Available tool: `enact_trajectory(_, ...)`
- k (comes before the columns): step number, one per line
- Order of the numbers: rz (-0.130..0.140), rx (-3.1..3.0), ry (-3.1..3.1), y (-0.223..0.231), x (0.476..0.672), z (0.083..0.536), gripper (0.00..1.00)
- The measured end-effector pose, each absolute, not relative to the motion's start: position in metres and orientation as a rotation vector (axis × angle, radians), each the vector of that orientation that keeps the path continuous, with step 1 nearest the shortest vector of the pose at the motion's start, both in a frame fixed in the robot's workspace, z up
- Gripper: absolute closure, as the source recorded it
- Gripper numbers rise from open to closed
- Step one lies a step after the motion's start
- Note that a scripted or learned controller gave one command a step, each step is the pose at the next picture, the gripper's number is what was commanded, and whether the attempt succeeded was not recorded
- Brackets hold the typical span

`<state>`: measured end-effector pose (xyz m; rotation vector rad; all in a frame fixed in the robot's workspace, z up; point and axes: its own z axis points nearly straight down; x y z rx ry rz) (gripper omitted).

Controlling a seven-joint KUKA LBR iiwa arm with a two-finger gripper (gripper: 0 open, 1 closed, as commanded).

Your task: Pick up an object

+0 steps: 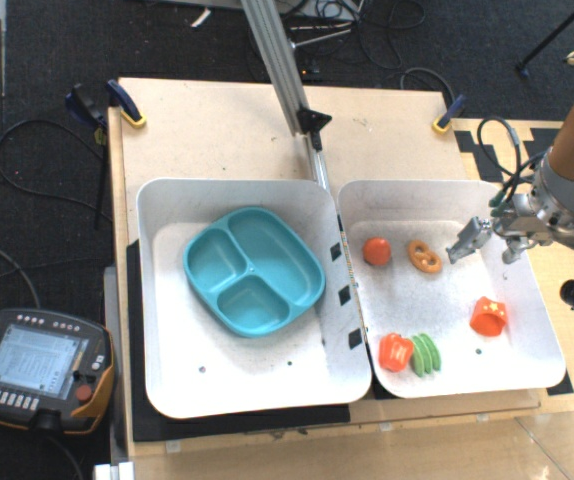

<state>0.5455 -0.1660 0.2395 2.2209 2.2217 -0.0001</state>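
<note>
The gripper [489,240] is seen spread open and holding nothing, poised over the upper right of the right bin [527,368]. A pretzel [425,257] lies just to its left, a red tomato [377,251] beyond. An orange cup [488,316] lies below it.

I log teal divided tray [255,283] in white bin [167,368], well apart from gripper [489,243], view-left. Teach pendant [37,368] farther off, beside bench. Yellow-tipped clamp [447,118] beyond gripper, on bench edge.
</note>
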Motion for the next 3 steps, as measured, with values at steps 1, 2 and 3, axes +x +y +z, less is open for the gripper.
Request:
enact_trajectory(1, 0.003, 2.222, 2.218, -0.16, 0.499, 0.095, 0.0)
enact_trajectory(2, 0.004, 2.213, 2.226, -0.101, 0.495, 0.096, 0.0)
enact_trajectory(3, 0.006, 2.218, 2.219, -0.103, 0.496, 0.107, 1.0)
